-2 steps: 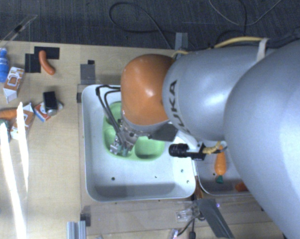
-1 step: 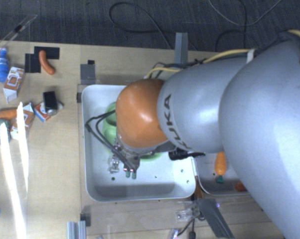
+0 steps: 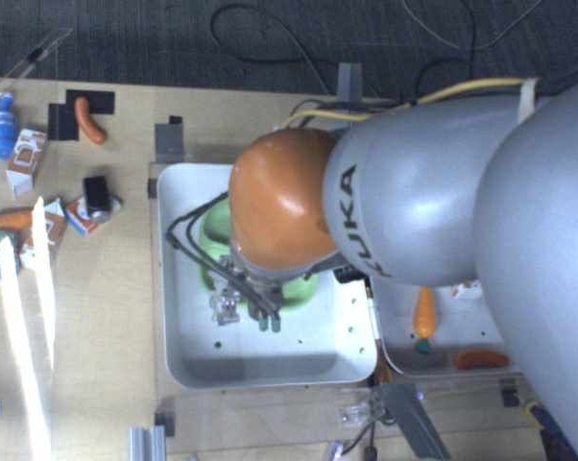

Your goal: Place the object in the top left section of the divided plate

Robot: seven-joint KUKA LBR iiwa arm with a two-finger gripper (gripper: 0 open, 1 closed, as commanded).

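The green divided plate (image 3: 214, 227) lies in the left white bin (image 3: 270, 368), and my arm hides most of it. Green slivers show at the arm's left side and below the orange band. My gripper (image 3: 258, 317) hangs over the plate's front edge, reaching toward the bin floor. A small pale metallic piece (image 3: 224, 307) shows just left of it; I cannot tell whether it is part of the gripper or a held thing. The plate's sections are hidden under the wrist.
The right bin (image 3: 404, 363) holds an orange carrot (image 3: 423, 313), a red sausage-like piece (image 3: 481, 359) and a white item (image 3: 466, 291). On the bench at the left lie a blue bottle (image 3: 3, 123), a toy hot dog (image 3: 90, 121) and small cartons (image 3: 25, 157).
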